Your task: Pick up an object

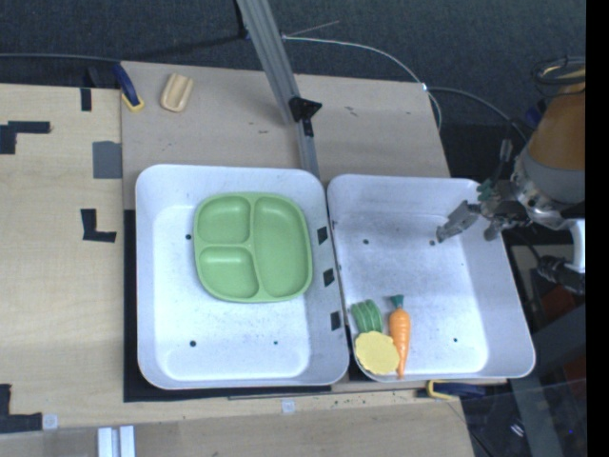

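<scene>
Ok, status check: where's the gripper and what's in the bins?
Gripper over right bin, upper right part, nothing between its fingers. Carrot, yellow piece, green piece clustered at that bin's near-left corner. Green divided plate in left bin.

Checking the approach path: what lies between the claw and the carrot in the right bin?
In the camera view, bare white floor of the right bin lies between the claw and the carrot; nothing stands in that stretch.
</scene>
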You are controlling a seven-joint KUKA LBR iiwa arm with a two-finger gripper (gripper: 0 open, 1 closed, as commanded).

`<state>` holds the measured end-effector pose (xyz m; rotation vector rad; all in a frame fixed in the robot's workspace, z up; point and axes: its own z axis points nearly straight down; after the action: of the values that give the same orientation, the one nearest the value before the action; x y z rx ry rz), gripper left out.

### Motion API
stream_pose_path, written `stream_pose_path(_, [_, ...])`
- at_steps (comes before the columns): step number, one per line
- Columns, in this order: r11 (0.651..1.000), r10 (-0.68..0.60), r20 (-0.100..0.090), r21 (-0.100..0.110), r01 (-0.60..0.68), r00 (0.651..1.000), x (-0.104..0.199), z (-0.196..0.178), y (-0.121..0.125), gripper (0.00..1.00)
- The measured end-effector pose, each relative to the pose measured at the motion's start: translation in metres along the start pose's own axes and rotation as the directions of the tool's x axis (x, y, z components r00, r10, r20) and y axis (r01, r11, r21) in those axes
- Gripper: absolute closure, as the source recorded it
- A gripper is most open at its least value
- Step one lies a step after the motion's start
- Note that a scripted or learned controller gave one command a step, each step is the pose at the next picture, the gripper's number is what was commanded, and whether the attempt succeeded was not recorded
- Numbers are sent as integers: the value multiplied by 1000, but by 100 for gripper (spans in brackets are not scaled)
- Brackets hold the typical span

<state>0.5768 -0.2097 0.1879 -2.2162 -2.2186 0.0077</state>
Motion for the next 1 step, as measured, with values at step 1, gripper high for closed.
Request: stream_pose_path(1, [1000,-1,0,-2,1,1000,7,49,6,0])
